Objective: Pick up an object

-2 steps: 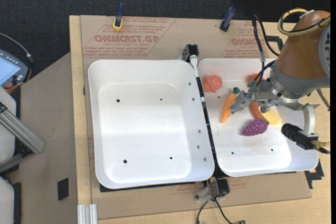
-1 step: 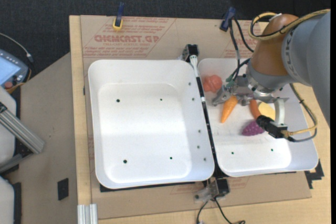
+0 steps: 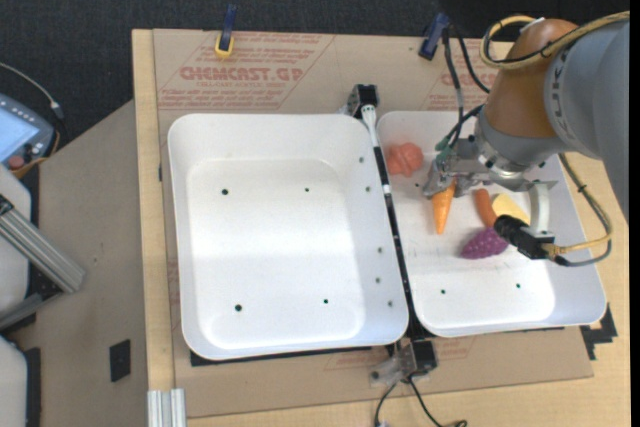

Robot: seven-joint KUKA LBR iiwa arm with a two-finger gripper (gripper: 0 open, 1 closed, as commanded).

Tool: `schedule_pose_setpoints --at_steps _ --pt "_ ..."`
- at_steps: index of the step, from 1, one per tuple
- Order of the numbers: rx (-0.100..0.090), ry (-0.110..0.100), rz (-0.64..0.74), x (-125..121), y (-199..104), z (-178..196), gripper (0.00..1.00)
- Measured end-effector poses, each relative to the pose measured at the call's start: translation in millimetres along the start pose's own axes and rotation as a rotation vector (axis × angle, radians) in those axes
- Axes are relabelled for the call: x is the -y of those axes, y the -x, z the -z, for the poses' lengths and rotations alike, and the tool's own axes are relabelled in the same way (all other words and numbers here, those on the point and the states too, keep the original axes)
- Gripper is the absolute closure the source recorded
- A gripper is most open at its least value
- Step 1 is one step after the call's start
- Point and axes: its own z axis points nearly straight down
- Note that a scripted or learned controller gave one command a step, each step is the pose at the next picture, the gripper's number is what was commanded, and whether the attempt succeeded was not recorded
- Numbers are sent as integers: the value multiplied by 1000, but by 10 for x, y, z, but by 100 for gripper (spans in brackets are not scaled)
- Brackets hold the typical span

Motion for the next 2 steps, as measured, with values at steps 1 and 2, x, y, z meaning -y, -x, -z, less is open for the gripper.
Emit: schedule_pose_setpoints --at_steps 1,2 --pt "-4 7 10 -94 -824 962 100" --pt "-4 -8 7 108 -1703 896 100"
